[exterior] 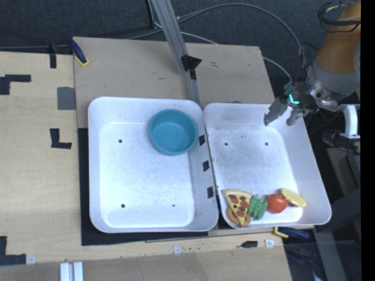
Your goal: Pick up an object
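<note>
Because the toys cluster at the right bin's (304, 157) near edge, your gripper (281, 117), fingers spread and holding nothing, hangs well apart from the pizza slice (237, 206) and tomato (276, 203).

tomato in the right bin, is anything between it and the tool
Nothing visible. The tool hangs open over the right bin's far edge; bare floor lies between it and the tomato, flanked by a green piece and yellow piece.

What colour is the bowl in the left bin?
The bowl is blue, a teal shade, seen clearly in the camera view.
</note>
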Robot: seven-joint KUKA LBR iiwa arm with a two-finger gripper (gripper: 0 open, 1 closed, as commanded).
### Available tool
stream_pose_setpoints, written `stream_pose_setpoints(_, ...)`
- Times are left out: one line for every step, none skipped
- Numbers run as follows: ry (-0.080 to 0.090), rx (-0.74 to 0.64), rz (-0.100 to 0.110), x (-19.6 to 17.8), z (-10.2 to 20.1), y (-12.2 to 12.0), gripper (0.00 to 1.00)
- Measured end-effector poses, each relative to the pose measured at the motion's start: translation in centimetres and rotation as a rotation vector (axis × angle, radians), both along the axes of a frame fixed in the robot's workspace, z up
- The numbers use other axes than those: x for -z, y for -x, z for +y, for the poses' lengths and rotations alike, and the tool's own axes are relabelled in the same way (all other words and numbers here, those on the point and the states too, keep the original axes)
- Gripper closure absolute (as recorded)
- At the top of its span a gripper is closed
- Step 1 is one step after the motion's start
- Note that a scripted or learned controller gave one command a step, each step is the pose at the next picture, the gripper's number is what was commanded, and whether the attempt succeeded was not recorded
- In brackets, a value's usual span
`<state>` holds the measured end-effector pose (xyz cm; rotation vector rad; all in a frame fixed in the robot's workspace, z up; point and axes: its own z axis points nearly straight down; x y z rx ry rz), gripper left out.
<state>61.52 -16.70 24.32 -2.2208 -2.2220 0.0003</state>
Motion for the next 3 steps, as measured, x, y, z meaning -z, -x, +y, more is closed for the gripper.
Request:
stream_pose_setpoints(0.000, 0.000, 0.000, 0.0, 0.0, 0.0, 0.00)
stream_pose_setpoints(-0.001, 0.000, 0.005, 5.4, 0.5, -0.8, 0.00)
stream_pose_setpoints(-0.001, 0.000, 0.004, 9.7, 0.4, -0.6, 0.00)
